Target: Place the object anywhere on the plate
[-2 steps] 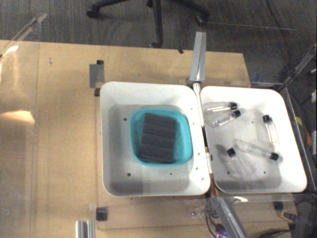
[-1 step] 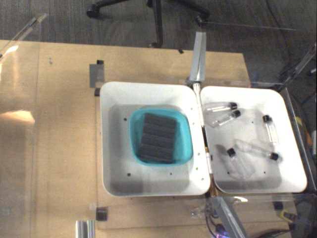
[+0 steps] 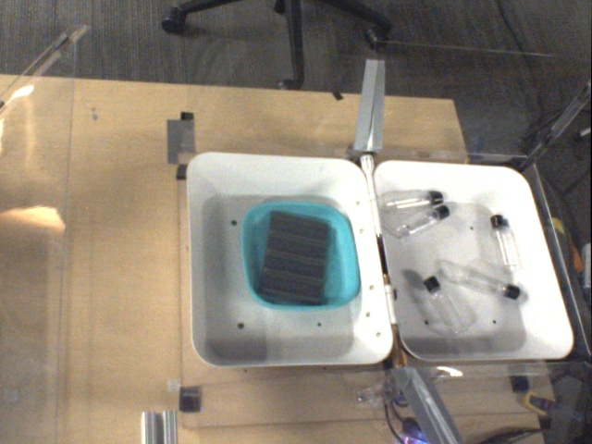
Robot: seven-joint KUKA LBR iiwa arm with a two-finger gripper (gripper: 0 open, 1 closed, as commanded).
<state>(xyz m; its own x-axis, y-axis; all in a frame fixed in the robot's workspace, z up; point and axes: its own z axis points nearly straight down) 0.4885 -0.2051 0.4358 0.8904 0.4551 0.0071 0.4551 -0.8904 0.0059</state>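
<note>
Low at the frame's near edge, a metal strut (image 3: 427,416) slants away from the seam between the two bins. Up from it, the dark grey ribbed block (image 3: 296,262) lies flat on the teal plate (image 3: 252,248), inside the rim and roughly centred, its ribs running across its width. The plate sits in the middle of the left bin (image 3: 208,280). Touching that bin's right wall, the right bin (image 3: 546,248) holds scattered clear vials (image 3: 421,220) with black caps, all lying on their sides; there seem to be five, though the clear glass blurs against the white floor. Both bins rest on the pale wooden tabletop (image 3: 92,294). Beyond its far edge, an office chair base (image 3: 294,12) stands on grey carpet. Whether the pincer is open or closed, I cannot tell.
</note>
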